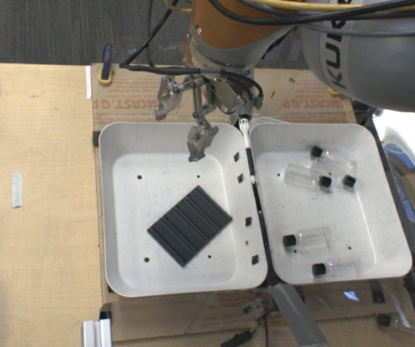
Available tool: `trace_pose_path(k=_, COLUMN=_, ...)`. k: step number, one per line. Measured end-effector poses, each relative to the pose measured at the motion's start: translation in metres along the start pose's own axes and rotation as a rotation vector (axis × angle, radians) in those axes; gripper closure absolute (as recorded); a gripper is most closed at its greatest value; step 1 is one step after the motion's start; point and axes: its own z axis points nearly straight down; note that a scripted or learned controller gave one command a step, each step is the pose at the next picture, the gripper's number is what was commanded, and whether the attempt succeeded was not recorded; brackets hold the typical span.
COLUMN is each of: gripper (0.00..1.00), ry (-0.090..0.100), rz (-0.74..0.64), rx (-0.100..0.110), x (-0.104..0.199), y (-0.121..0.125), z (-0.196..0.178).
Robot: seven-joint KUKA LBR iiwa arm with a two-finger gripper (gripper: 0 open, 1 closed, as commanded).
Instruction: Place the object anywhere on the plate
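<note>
Camera view: your gripper [193, 125] hangs over the far edge of the left bin [117, 215], high above the floor, arm coming in from the right. One finger [201, 140] reaches down over the bin's far wall, another sits further left near the rim. The fingers look spread apart with nothing between them, so treat it as released and carrying nothing.

The plate [189, 225], a dark ribbed square turned diamond-wise, lies flat near the middle of the left bin, nearer than the gripper and well apart from it. Nothing rests on it.

The objects, clear vials [322, 181] with black caps, are all in the right bin [384, 215]: a cluster toward the far side, two more [316, 241] on the near side. All lie on their sides.

My read on progress: no pick made, no placement done. Everything is left: you need to cross to the right bin, get a vial, bring it back left, and set it on the plate. Vials are round and clear, so expect slips.
</note>
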Motion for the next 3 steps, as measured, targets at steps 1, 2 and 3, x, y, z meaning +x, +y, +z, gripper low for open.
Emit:
trace_pose_path(k=1, gripper=0.0, ry=-0.003, rz=-1.005, rx=-0.001, x=-0.039, y=0.001, z=-0.089)
trace_pose_path(k=2, gripper=1.0, ry=-0.007, rz=-0.996, rx=-0.004, x=-0.04, y=-0.001, z=-0.097)
trace_pose_path(k=3, gripper=1.0, ry=-0.003, rz=-1.426, rx=-0.003, x=-0.037, y=-0.059, z=-0.088)
